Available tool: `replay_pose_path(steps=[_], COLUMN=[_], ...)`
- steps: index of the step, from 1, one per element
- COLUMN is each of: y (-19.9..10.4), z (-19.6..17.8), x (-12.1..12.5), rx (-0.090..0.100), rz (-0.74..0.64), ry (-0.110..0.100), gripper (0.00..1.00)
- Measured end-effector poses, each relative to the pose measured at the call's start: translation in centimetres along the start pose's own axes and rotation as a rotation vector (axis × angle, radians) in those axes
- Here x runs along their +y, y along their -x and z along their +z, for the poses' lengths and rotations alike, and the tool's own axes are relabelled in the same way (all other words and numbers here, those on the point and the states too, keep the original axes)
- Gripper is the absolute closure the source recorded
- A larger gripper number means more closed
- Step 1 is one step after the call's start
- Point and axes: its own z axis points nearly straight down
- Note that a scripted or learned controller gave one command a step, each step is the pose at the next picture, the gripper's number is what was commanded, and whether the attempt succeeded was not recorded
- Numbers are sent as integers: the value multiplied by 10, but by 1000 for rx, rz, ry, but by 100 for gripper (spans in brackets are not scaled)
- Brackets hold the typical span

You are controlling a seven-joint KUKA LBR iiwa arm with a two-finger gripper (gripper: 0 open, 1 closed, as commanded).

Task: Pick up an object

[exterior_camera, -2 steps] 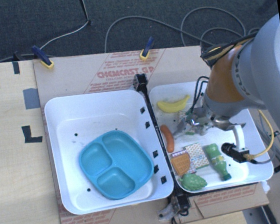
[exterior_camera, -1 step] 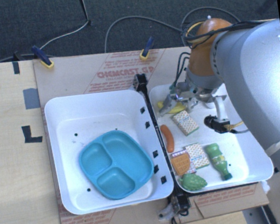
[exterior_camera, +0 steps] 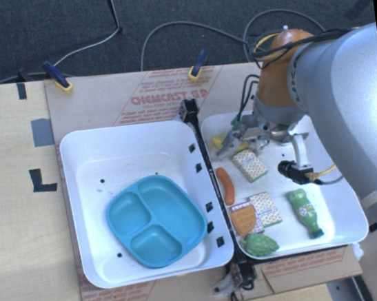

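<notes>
The grey arm point(exterior_camera: 349, 103) reaches in over the right-hand bin point(exterior_camera: 342, 225), its orange band above the wrist, and the claw point(exterior_camera: 244, 138) hangs low over that bin's far left corner. From this angle I cannot tell whether the claw is open or closed, and nothing is visibly caught in it.

Just beside the claw, on the side nearer the bin's middle, lies a pale checked packet point(exterior_camera: 250, 165), tilted and flat on the bin floor. It is the object closest to the claw. A small yellow item point(exterior_camera: 218, 140) sits by the bin's left wall, next to the claw.

Along the same left wall, about halfway down, lies an orange sausage point(exterior_camera: 226, 185), lengthwise to the wall. Nearer the front edge are an orange packet point(exterior_camera: 243, 219) and a second checked packet point(exterior_camera: 265, 208), touching side by side. A green leafy piece point(exterior_camera: 260, 244) rests at the front left corner, and a green bottle point(exterior_camera: 304, 213) lies on its side toward the front right corner.

The left-hand bin point(exterior_camera: 84, 154) holds a blue three-compartment plate point(exterior_camera: 156, 219) toward its front edge. Both bins sit on brown cardboard point(exterior_camera: 160, 98) on the table point(exterior_camera: 17, 219).
</notes>
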Motion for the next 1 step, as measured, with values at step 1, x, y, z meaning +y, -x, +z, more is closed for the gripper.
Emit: replay_pose_path(steps=[1], y=[13], z=[-1], x=[-28], rx=[0], rz=[1], ry=[1], gripper=[0])
